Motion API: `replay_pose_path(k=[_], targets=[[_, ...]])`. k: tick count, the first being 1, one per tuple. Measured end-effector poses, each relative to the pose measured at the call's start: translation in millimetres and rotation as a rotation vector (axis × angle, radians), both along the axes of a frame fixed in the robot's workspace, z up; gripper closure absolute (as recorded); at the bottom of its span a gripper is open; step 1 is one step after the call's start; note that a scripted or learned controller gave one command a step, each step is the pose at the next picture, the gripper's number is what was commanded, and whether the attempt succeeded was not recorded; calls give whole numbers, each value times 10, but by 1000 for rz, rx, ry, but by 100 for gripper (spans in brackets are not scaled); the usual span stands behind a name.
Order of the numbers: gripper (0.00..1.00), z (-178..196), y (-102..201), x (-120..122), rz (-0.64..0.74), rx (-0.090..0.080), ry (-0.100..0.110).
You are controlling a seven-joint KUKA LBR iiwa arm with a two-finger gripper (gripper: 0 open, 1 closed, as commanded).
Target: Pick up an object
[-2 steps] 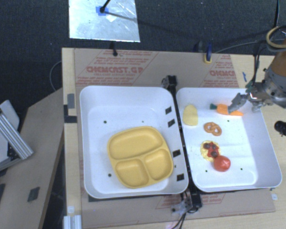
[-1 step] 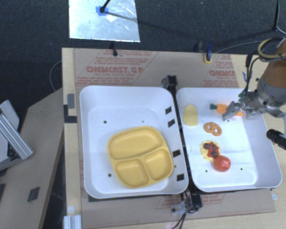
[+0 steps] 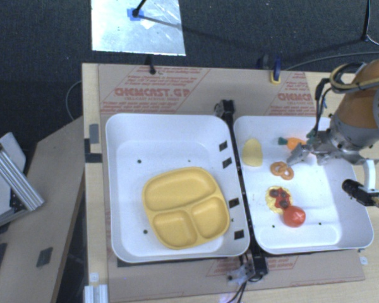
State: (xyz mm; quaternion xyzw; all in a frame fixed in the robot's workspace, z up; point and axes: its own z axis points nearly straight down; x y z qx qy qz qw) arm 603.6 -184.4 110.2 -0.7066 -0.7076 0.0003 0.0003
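Note:
The right bin [image 3: 341,232] holds several small toy foods. A pale yellow piece [image 3: 252,151] lies near its left wall. An orange carrot with a green end [image 3: 293,142] sits toward the back. A brown pretzel [image 3: 282,170] lies mid-bin, with a yellow slice with dark red spots [image 3: 278,197] and a red tomato [image 3: 294,216] in front of it. My gripper [image 3: 302,154] reaches in from the right and hangs low over the bin, just beside the carrot and right of the pretzel. Nothing is visibly held.
A yellow three-compartment tray [image 3: 186,206] lies in the left bin [image 3: 132,137]. A ridge with black clips [image 3: 235,169] separates the bins. A black fitting [image 3: 360,193] sticks out over the right bin's right rim. The arm's orange band [image 3: 366,96] is at the right.

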Motion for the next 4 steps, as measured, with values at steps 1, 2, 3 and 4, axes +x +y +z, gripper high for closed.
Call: replay_pose_path(k=[1, 2, 3, 4], targets=[[100, 134, -7, 16, 0, -2, -6], [100, 755, -69, 29, 1, -2, -6], [100, 1296, -176, 34, -1, -3, -8], [100, 1436, -176, 44, 3, -1, -4]])
